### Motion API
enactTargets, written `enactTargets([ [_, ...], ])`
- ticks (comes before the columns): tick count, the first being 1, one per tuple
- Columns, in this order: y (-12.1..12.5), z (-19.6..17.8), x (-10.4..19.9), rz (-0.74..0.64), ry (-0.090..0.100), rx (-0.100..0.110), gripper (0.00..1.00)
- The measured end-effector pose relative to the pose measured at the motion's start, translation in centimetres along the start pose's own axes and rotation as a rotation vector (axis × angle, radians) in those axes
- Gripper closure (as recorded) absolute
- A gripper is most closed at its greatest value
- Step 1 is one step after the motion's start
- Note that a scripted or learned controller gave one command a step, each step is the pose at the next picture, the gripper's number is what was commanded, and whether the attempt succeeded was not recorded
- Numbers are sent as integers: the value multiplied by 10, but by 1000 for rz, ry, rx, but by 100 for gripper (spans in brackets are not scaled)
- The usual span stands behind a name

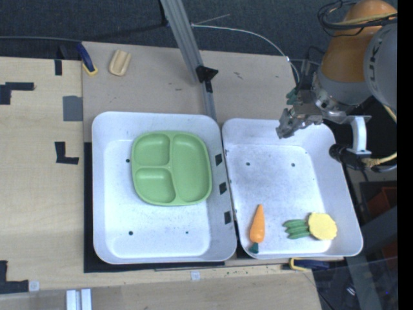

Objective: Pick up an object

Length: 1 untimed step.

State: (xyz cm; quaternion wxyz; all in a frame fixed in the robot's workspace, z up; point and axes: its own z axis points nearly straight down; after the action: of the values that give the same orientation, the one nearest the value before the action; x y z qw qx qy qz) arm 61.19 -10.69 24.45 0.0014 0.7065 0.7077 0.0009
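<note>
An orange toy carrot (257, 223) lies near the front of the right bin (277, 173). To its right rest a green pea pod (297, 227) and a yellow round toy (322, 226), touching each other. My gripper (288, 127) hangs over the right bin's far edge, well away from all three toys. Nothing shows between its fingers.
A green divided plate (171, 167) sits in the left bin (110, 192). A grey metal pole (184, 31) slants down to the bins' far junction. A small tan block (119, 62) lies on the bench at the back left.
</note>
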Motion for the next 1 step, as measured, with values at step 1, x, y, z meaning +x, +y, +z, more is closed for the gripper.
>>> enactTargets([
  [1, -24, -6, 52, -4, 3, 5, 100],
])
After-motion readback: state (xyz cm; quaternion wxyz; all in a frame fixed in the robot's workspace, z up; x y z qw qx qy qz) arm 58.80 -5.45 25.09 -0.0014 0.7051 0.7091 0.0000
